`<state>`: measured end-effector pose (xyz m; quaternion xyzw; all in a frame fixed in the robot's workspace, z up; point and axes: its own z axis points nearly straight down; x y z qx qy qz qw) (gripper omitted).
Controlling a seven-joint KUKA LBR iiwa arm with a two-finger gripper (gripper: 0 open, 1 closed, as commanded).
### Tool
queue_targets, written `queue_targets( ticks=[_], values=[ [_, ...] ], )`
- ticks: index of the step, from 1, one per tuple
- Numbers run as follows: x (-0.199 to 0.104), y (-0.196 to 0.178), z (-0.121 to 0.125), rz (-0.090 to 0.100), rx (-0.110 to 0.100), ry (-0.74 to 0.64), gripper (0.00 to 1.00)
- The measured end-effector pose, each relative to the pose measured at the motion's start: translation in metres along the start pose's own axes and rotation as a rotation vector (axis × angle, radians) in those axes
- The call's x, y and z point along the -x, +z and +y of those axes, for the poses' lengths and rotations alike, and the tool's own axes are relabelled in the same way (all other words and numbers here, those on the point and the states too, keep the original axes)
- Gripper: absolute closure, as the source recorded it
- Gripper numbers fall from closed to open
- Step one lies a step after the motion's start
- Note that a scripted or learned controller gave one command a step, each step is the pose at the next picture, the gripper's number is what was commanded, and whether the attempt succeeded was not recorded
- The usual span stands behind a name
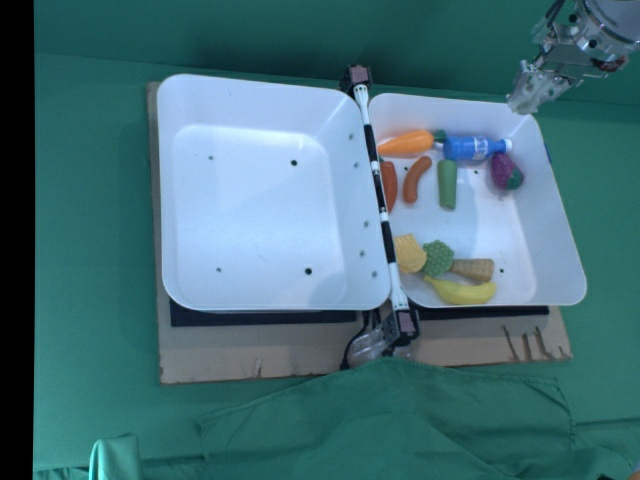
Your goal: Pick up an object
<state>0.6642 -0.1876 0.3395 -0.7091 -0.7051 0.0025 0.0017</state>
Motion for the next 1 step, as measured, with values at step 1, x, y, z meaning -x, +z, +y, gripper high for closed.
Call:
queue_targets(
  ticks=[1],
  values=[
    [-0.0014,0.0923,0.0366,0.0,0.001,-0.004,1.0]
  ],
)
